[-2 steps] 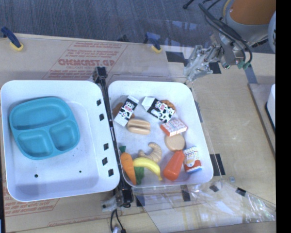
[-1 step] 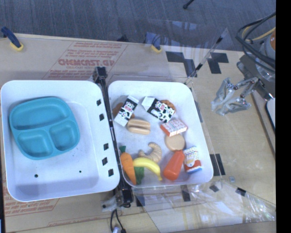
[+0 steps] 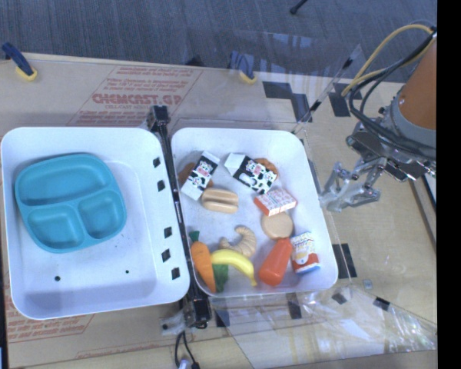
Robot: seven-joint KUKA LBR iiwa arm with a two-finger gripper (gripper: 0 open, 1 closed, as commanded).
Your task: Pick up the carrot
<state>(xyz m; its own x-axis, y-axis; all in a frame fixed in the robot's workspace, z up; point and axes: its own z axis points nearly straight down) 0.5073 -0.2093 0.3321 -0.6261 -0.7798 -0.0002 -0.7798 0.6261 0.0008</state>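
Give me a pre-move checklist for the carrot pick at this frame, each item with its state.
1. Carrot in view in the right bin, near-left corner: ok.
2. Carrot free of neighbours: not ok, the banana lies against it.
3. Claw over the carrot: not ok, it is outside the bin's right wall.
4. Claw free of load: ok.
5. Claw opening: cannot tell.

Two white bins (image 3: pixel 77 298) sit side by side. One blue tray (image 3: pixel 67 200), two cow-print cartons (image 3: pixel 201 174), one carrot (image 3: pixel 202 260), one banana (image 3: pixel 234 262), one hot dog (image 3: pixel 220 199).
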